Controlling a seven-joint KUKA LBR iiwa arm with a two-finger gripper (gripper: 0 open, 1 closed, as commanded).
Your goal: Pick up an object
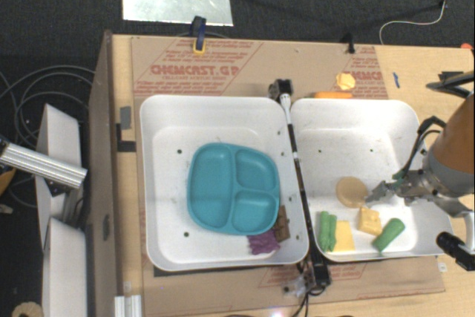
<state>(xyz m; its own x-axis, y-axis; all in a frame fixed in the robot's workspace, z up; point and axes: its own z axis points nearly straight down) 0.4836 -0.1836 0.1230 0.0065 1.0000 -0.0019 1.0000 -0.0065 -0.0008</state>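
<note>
From the camera above, I saw two white bins side by side on the bench. The left bin (159, 159) held a teal plate (234, 188) with three parts, lying near the middle. A purple piece (261, 243) and a small brown piece (282, 225) lay by the plate's near right edge, close to the bin's front wall.

The right bin (356, 126) held the small things near its front edge. A green block (326, 229) stood by the front left corner, touching a yellow slab (344, 235). A tan round thing (351, 191) lay behind them. A yellow cube (369, 220) sat beside a green roll (389, 234).

My gripper (387, 189) hung over the right bin's right side, just beside the tan round thing. I could not tell how wide it was or if it held anything.
</note>
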